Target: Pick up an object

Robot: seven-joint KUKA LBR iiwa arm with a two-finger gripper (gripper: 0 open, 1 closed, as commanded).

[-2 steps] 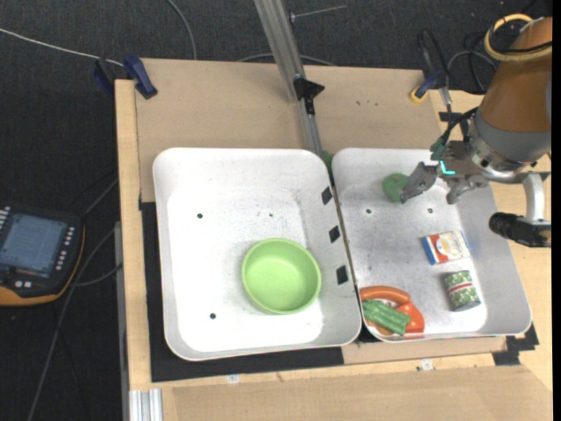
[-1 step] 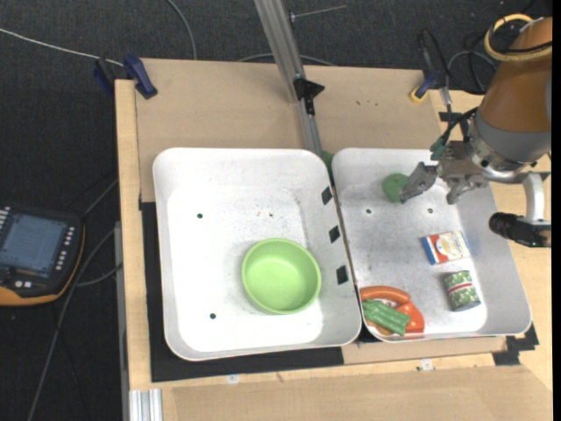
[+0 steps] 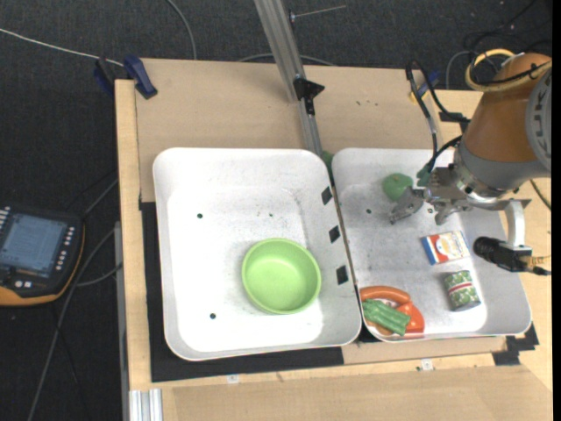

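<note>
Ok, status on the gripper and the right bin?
Gripper low in right bin, beside green lump; nothing seen held. Carton, can, veg plate nearby. Green bowl in left bin.

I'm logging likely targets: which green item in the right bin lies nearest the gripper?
The round green object, just left of the gripper; the green can lies farther.

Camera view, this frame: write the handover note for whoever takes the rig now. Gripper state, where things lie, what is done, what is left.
Gripper: low in the right bin, beside the small green object; nothing seen held.
Right bin: blue and white box, green can, orange plate of vegetables at the near left corner.
Left bin: green bowl.
Done: arm is over the right bin.
Left: grasp and lift an object; the small green one looks closest.
</note>
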